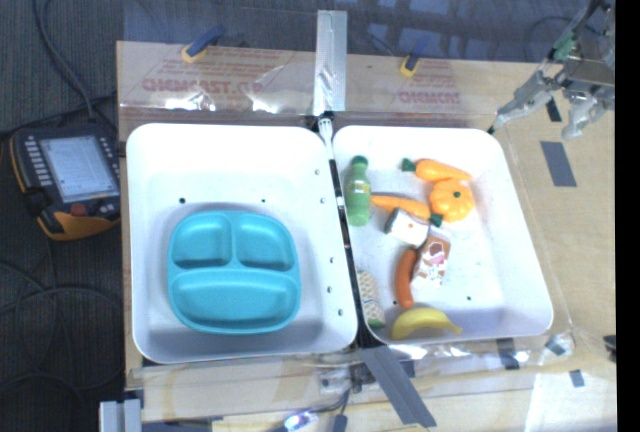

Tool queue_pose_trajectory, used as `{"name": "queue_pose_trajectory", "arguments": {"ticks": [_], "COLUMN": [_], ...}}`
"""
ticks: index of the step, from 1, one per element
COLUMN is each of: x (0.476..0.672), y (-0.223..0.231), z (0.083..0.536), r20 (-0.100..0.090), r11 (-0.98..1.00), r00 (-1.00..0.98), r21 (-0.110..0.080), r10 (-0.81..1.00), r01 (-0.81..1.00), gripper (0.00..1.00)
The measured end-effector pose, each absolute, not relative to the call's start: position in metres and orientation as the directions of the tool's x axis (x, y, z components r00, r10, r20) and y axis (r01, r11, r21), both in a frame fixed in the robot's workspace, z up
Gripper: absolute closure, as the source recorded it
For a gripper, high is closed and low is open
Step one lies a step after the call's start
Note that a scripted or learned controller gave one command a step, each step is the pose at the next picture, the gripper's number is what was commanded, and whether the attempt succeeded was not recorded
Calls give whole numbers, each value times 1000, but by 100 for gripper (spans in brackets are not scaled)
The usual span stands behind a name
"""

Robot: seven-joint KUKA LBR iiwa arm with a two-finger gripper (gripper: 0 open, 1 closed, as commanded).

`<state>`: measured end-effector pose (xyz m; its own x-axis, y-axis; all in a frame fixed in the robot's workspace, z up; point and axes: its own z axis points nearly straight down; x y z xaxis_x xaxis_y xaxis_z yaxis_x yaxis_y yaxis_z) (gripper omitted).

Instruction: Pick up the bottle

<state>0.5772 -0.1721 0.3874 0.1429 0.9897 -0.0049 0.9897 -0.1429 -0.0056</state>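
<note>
Bottle [357, 188]: green, with a pale label; lying in the right bin, tight against that bin's left wall, long axis running up and down the view, cap end toward the far rim.
Right bin [520, 250]: shallow, white, holding the bottle and a cluster of toy food.
Carrot [440, 169]: orange with a green tip, near the far side of the right bin, just above the pumpkin.
Pumpkin [452, 200]: small, orange, touching or nearly touching the carrot.
Second carrot [397, 205]: orange, lying crosswise just right of the bottle's lower end.
Carton [433, 260]: small, white with red print, near the bin's middle, beside the sausage.
Sausage [404, 277]: reddish-orange, upright in the view, left of the carton.
Banana [423, 323]: yellow, at the near rim of the right bin.
Left bin [150, 220]: white, side by side with the right bin.
Blue tray [234, 270]: three compartments, resting in the left bin.
Jaws [556, 108]: at the view's upper right, over the desk beyond the right bin's far corner, well apart from the bottle; spread wide, nothing between the fingers.
Desk [580, 250]: tan, taped plastic sheeting along the far edge.
Pendant [66, 178]: on the dark carpet left of the desk.
</note>
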Motion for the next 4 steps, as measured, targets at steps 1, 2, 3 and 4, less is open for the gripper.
{"name": "queue_pose_trajectory", "arguments": {"ticks": [1, 2, 3, 4], "x": [572, 578, 609, 555], "y": [-147, -135, -127, -40], "z": [370, 354, 392, 296], "r20": [-4, -5, -4, -4], "r11": [-40, -235, -74, -271], "r00": [40, 235, 74, 271], "r21": [-7, -8, -6, -8], "r10": [999, 972, 997, 963], "r01": [999, 972, 997, 963], "gripper": [0, 0, 0, 0]}}
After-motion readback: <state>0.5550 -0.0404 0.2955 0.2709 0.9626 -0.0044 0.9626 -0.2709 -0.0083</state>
